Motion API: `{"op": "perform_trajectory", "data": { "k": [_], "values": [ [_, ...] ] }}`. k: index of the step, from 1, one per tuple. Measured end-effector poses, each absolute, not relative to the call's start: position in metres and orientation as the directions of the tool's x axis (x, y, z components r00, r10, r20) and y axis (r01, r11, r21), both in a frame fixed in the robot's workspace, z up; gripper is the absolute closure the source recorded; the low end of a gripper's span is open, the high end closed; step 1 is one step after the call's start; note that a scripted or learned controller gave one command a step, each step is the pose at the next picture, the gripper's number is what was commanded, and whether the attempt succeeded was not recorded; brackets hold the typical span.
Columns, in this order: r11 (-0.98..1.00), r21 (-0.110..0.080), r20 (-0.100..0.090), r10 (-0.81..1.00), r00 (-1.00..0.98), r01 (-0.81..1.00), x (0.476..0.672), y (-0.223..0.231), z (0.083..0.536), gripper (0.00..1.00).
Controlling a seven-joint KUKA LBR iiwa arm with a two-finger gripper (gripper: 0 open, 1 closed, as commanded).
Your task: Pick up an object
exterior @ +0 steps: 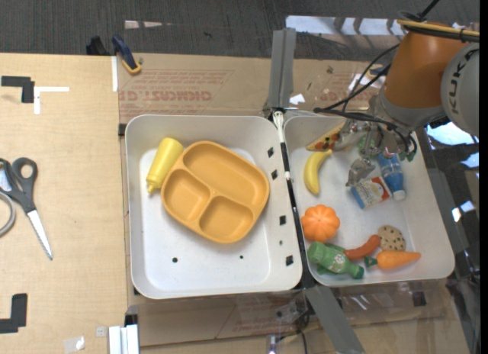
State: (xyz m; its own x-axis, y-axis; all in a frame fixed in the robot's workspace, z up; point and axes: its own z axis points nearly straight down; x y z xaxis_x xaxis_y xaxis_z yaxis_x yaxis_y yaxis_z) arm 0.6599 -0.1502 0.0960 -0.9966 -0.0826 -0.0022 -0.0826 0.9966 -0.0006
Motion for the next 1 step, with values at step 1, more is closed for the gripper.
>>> {"op": "perform_trajectory", "data": {
  "k": [1],
  "values": [
    [0.983,-0.001,-0.005,-0.184,-0.983,-0.184,0.6098,-0.1907,0.0940,0.00]
  ]
}}
